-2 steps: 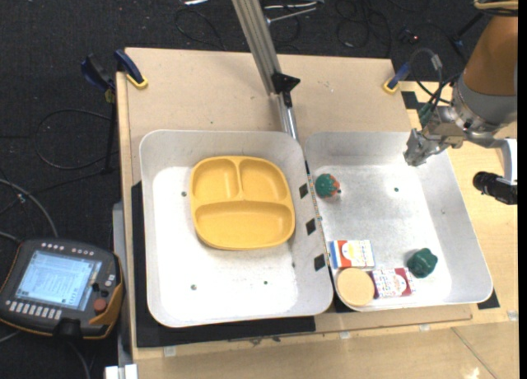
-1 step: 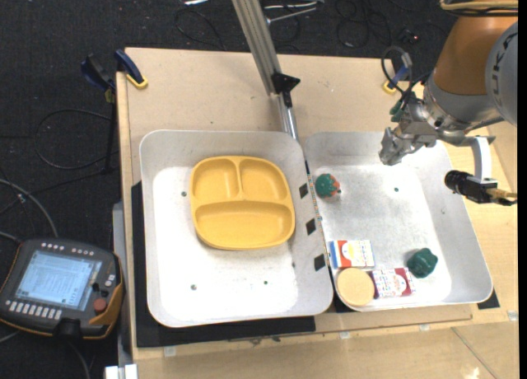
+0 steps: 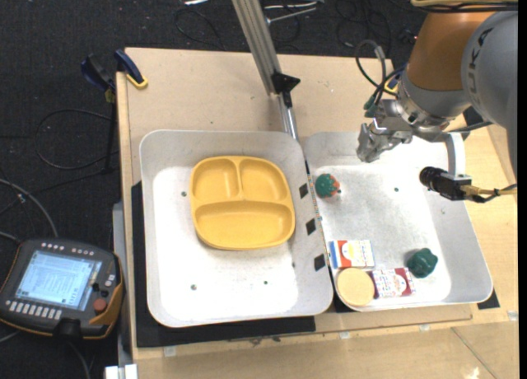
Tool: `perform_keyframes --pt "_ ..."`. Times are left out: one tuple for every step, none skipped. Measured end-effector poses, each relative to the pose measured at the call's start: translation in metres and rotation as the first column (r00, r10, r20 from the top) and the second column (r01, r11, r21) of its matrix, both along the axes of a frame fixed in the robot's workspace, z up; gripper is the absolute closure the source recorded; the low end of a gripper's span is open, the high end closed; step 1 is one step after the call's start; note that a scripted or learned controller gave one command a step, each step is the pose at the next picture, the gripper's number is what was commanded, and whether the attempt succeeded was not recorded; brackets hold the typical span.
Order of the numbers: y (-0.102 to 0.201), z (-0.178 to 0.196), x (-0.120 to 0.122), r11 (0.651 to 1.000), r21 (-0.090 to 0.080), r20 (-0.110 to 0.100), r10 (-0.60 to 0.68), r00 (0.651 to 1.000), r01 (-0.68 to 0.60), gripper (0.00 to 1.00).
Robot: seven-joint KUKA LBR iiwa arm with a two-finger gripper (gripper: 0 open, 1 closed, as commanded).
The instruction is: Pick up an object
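The arm's hand hangs over the upper part of the right bin; whether it is spread or pressed together cannot be told, and nothing shows in it. Just below and left of the hand lies a small green-and-orange toy. Well below it, at the bin's near edge, sit a card, a tan disc, a red-and-white pack and a green lump. Far to the hand's left, a yellow plate rests in the left bin on the counter.
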State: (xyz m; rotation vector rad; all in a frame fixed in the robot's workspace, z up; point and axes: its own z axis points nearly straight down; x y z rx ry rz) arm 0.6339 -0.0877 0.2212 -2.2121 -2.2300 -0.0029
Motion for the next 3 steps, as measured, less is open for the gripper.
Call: perform_keyframes --pt "0.047 -0.001 0.014 1.0 -0.001 0.001 0.0 1.0 0.0 1.0" --pt "0.097 -0.007 0.02 1.0 -0.001 0.0 0.0 1.0 0.0 1.0" --pt "0.153 0.009 0.022 1.0 0.001 0.002 0.0 1.0 0.0 1.0"
